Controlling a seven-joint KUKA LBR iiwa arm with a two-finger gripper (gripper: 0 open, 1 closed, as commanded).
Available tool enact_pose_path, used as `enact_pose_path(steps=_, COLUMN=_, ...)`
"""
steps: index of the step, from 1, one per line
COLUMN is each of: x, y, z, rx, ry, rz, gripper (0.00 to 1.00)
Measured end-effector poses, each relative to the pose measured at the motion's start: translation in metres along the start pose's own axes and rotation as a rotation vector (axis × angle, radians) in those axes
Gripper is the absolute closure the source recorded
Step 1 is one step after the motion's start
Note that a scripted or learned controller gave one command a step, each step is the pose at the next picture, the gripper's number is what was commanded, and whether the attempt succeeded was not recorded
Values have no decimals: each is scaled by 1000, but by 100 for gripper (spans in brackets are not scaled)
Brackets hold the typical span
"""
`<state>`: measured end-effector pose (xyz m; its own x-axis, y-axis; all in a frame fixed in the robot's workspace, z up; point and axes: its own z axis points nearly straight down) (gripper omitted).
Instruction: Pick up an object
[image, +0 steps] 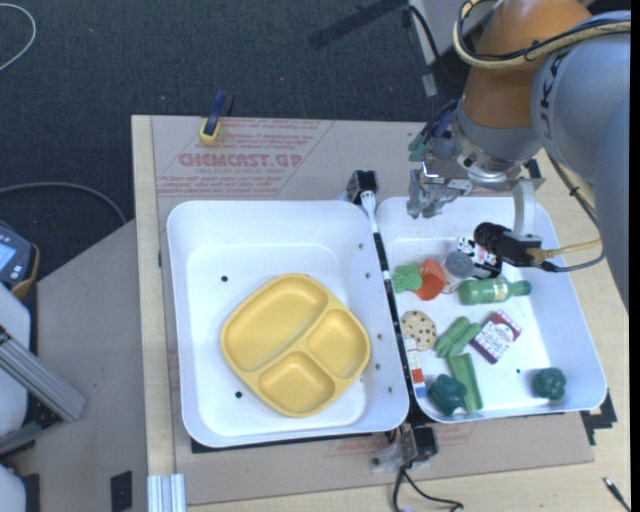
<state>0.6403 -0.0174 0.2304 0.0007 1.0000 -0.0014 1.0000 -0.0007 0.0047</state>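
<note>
Gripper (428, 200) hangs over the far left corner of the right bin (590, 372); whether it is wide or narrow cannot be told at this angle, and nothing shows in its grasp. Objects lie nearer the camera, apart from it: orange piece (433, 280), green bottle (492, 291), cookie (418, 327), maroon packet (495, 337). Yellow tray (295, 343) sits in the left bin (190, 240).
</note>
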Motion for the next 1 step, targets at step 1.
enact_pose_path(steps=1, x=7, y=-3, z=16, rx=8, ry=1, rz=-1, gripper=100)
